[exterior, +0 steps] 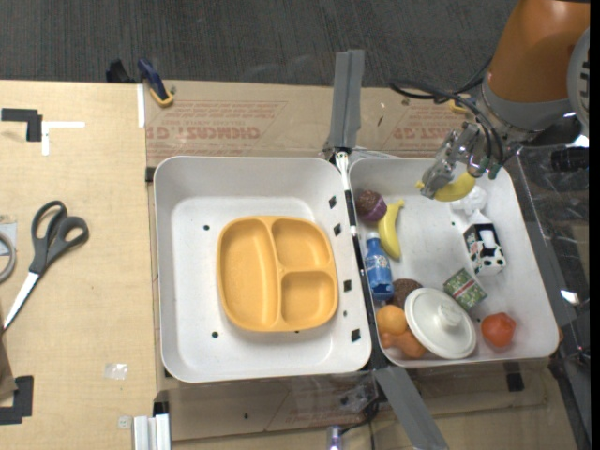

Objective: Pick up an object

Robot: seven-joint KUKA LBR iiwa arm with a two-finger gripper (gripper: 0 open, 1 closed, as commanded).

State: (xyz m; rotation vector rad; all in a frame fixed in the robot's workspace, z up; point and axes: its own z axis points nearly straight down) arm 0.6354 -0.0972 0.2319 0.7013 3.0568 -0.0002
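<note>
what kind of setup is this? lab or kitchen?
Likely a robot lab bench, not a kitchen: two white bins on cardboard sheeting, toy food like a banana, and scissors lying on the worktop.

Even, fairly bright overhead light gives soft, short shadows and mild glare on the two shallow white plastic bins [178, 279], while the grey arm's wrist at upper right looks slightly motion-blurred.

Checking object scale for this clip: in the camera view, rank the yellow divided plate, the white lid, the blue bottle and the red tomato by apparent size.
1. yellow divided plate
2. white lid
3. blue bottle
4. red tomato, though close to the bottle in apparent size, so that pair is unsure.
</note>
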